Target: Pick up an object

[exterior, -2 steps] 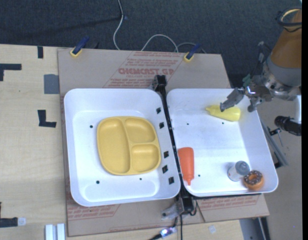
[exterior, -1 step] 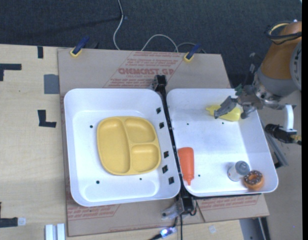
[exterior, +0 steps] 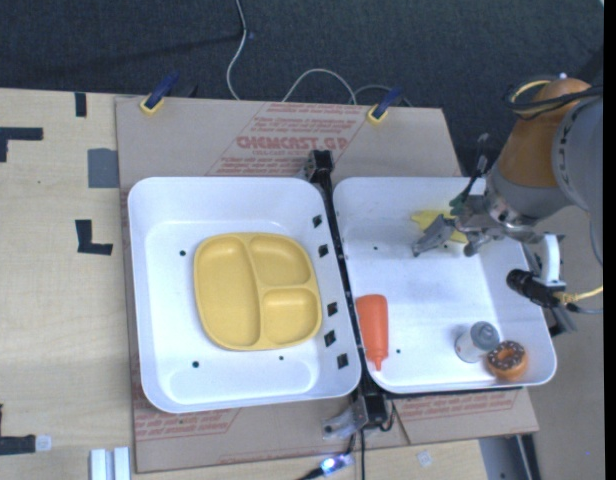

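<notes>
In the right bin (exterior: 418, 298), my gripper (exterior: 446, 247) hangs low over the upper part with its two fingers spread open and nothing visibly between them. A small yellow object (exterior: 426, 218) lies just behind the left finger (exterior: 426, 242), partly hidden by the gripper body. An orange carrot-shaped object (exterior: 374, 330) lies along the bin's left wall. Near the bottom right corner a small grey cylinder (exterior: 476, 340) stands next to a brown and orange doughnut-shaped piece (exterior: 508, 358).
The left bin (exterior: 158, 268) holds a yellow divided plate (exterior: 257, 290). The grey arm with its orange band (exterior: 538, 138) reaches in from the upper right. A black cable fitting (exterior: 533, 286) hangs over the right bin's right rim. Clips hold the cardboard base (exterior: 288, 138).
</notes>
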Robot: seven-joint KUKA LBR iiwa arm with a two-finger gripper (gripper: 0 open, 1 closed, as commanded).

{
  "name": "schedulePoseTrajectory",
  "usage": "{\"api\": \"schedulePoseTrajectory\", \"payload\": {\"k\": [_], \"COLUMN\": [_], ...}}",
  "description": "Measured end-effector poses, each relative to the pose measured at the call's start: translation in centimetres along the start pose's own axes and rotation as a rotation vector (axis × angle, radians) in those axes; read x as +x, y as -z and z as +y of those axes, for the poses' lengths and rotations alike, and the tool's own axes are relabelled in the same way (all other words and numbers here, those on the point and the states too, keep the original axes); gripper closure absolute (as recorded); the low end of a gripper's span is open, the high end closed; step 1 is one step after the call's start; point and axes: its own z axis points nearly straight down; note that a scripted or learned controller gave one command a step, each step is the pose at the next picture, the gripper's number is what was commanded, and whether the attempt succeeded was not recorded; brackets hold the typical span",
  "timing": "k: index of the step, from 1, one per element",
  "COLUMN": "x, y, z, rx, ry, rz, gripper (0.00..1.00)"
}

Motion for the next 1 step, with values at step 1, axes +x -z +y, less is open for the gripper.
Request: {"api": "schedulePoseTrajectory", "payload": {"k": [1], "x": [0.05], "y": [1.25], "z": [0.06], "rx": [-0.002], "ry": [0.001], "rz": [0.000], "gripper": [1.00]}}
